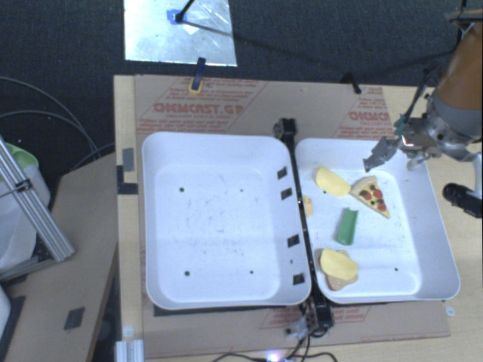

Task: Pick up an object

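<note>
Gripper (383, 154) open, holding nothing, above pizza slice (371, 195); yellow piece (332, 181) and green block (346, 226) nearby

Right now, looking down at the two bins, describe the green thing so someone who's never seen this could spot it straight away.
Of the two white bins, go to the right bin, the one on the arm's side. Near its middle lies the green block, a small upright oblong below the pizza slice and above the yellow piece by the near wall. It is the one green item among yellow and red ones.
</note>
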Robot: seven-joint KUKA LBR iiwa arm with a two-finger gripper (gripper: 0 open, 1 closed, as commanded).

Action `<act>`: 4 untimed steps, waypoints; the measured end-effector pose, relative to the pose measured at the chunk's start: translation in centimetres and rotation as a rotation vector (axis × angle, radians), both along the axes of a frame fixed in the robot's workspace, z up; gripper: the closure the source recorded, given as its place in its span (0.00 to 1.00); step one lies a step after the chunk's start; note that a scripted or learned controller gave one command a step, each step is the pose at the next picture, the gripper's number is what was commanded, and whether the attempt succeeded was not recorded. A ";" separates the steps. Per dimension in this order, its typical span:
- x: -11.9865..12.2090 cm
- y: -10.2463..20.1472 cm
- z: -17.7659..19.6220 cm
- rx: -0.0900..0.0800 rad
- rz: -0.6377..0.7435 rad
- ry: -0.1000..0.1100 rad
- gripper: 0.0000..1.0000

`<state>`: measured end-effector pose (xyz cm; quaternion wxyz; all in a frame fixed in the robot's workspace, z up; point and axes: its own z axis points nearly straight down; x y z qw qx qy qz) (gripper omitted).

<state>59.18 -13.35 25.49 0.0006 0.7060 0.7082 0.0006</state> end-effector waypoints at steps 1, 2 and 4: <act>-6.1 0.4 -10.5 0.003 -0.004 0.013 0.00; -2.7 3.2 -17.4 0.001 0.003 0.002 0.00; -5.3 7.7 -6.5 0.002 0.006 -0.006 1.00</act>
